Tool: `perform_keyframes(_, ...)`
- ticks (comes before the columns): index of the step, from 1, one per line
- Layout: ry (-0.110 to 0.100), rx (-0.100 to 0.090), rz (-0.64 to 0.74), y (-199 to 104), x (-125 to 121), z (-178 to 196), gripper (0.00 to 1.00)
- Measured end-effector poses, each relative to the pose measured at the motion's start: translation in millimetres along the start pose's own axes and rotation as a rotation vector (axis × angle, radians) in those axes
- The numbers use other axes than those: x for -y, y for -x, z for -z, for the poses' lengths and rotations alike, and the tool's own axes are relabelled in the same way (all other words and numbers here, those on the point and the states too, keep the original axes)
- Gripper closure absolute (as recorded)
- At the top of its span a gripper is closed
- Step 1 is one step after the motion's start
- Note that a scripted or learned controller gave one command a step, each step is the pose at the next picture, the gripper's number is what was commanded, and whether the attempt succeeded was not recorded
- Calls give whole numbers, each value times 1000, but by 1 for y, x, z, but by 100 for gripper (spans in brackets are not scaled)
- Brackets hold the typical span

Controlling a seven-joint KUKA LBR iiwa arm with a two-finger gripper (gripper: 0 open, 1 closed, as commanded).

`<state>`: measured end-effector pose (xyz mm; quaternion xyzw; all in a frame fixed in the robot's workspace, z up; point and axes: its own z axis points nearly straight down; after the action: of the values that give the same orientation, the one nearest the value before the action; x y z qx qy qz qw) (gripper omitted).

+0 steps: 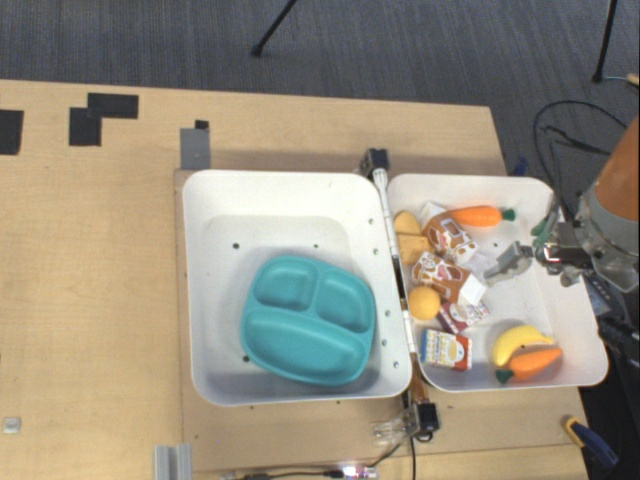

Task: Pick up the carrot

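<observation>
Your hand point(512, 260) hangs over the middle of the right bin point(580, 368), reaching in from the right side, with its tip pointing toward the pile of food packets point(447, 258). From this slanted look I cannot tell whether it is wide or narrow, and I see nothing held in it.

There are two orange, carrot-like things, so pick your target with care. One carrot point(474, 217) lies just up and a little to the left of the hand, near the far wall of the bin. Its long axis runs roughly left to right across the view, with the green stub at its right end, the end nearer the hand. It rests against the packets on its left, but its upper side looks free.

The other orange piece point(533, 362) lies below the hand, near the front wall, touching a banana point(518, 342). It is the more crowded of the two.

My judgement is that the far carrot is the better choice: it is the nearer one and has more room around it. The coming move turns on shifting the hand toward that far wall and turning it so that it closes across the carrot's short width, not along its length.

The left bin point(215, 203) holds a teal plate point(306, 319), well apart from all this.
</observation>
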<state>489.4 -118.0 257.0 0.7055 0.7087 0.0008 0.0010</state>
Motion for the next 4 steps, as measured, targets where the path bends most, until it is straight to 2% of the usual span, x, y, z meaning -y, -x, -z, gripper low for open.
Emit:
perform_keyframes(1, -1, 0, 220, 9, 2, -54, 0)
perform_keyframes(2, 5, 4, 361, 45, 1, 95, 0)
perform_keyframes(3, -1, 1, 369, 87, -11, -5, 0)
perform_keyframes(4, 1, 1, 606, 88, 2, -58, 0)
